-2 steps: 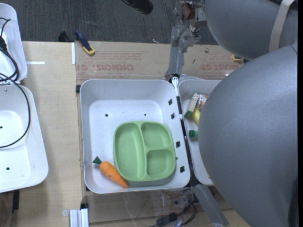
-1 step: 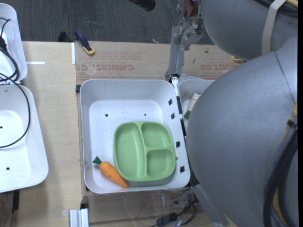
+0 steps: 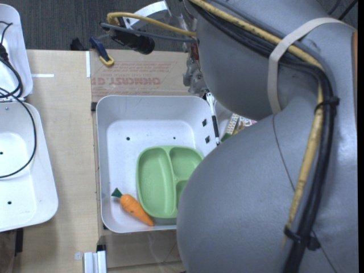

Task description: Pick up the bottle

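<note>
Grey arm (image 3: pixel 267 152) sits closest to the lens and covers the right half of the view. A tan cable and a black cable are strapped along it, and a pale band wraps its upper link.

Bottle: location not confirmed. A small printed object (image 3: pixel 239 122), white with green and red marks, peeks out of the gap between the arm links, just outside the right wall of the right bin (image 3: pixel 108 152). Cannot tell if this is the bottle, and its long axis and heading are unreadable because too little is exposed.

Claw state: cannot tell.

The right bin holds a green divided plate (image 3: pixel 162 181), partly under the arm. An orange toy carrot (image 3: pixel 134 207) lies at the plate's lower left edge, its green top pointing up-left.

The left bin (image 3: pixel 23 175) has a black cable (image 3: pixel 25 124) looping over it.

The counter (image 3: pixel 62 95) is pale wood, with a cardboard sheet (image 3: pixel 136 73) beyond the right bin.
</note>
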Controlling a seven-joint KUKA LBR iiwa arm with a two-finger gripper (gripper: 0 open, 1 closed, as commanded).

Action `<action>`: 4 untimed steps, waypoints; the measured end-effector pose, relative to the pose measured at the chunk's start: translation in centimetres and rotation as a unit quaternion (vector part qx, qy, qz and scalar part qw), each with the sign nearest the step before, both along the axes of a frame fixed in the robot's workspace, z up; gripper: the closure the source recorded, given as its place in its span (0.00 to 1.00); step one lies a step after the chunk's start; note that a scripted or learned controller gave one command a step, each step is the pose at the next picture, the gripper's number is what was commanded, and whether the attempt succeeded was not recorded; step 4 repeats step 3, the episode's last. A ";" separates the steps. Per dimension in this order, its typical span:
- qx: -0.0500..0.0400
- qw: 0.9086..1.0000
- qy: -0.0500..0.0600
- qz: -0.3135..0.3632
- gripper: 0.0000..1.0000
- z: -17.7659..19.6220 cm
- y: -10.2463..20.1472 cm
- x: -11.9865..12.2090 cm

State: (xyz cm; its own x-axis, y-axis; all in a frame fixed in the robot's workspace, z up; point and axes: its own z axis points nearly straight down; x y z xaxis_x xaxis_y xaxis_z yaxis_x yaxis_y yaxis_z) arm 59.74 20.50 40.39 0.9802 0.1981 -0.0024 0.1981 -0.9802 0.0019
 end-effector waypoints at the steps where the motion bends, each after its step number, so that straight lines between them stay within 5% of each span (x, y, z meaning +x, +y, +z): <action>1: 0.000 1.000 0.000 -0.001 1.00 -0.9 2.2 0.5; 2: 0.000 1.000 0.000 0.010 1.00 -0.7 2.3 2.5; 3: 0.000 1.000 0.000 -0.001 1.00 0.2 2.4 -2.8; 4: 0.000 1.000 0.000 -0.001 1.00 0.2 2.4 -2.8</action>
